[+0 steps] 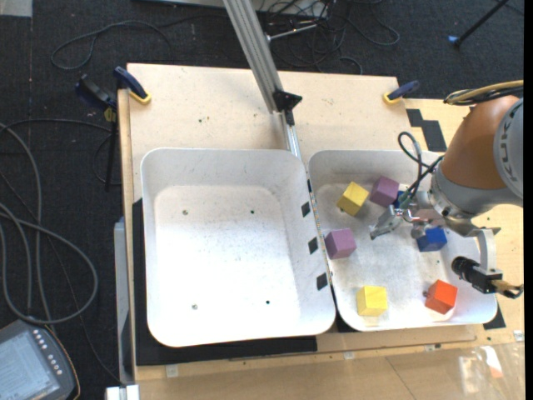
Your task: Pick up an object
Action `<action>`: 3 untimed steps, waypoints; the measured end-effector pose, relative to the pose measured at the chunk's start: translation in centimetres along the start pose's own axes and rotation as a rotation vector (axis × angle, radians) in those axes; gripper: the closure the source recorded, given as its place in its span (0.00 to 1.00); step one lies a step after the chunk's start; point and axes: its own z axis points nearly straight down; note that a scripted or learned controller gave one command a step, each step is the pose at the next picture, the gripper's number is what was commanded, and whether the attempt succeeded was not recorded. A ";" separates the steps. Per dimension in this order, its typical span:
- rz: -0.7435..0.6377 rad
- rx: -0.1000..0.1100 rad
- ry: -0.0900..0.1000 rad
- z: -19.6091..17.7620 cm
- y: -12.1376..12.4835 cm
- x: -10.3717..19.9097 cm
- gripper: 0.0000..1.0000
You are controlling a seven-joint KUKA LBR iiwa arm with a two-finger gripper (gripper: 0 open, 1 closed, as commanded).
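Observation:
Several small cubes lie in the right bin. A yellow cube and a purple cube sit near the back. Another purple cube rests by the left wall, a second yellow cube near the front, and an orange cube at the front right. My gripper hangs low over the middle of this bin, open, with nothing between its fingers. It is just in front of the rear purple cube and left of a blue cube, which the wrist partly hides.
The left bin adjoins the right one along a shared wall with black marks. A slanted metal pole rises from the back of the bench. A black cable fitting sticks out from the arm over the right bin's edge.

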 end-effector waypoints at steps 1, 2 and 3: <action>0.002 -0.001 0.000 -0.8 0.0 0.0 1.00; 0.000 -0.004 -0.002 -5.4 0.7 -0.6 1.00; -0.002 -0.005 -0.002 -10.8 0.8 -0.7 1.00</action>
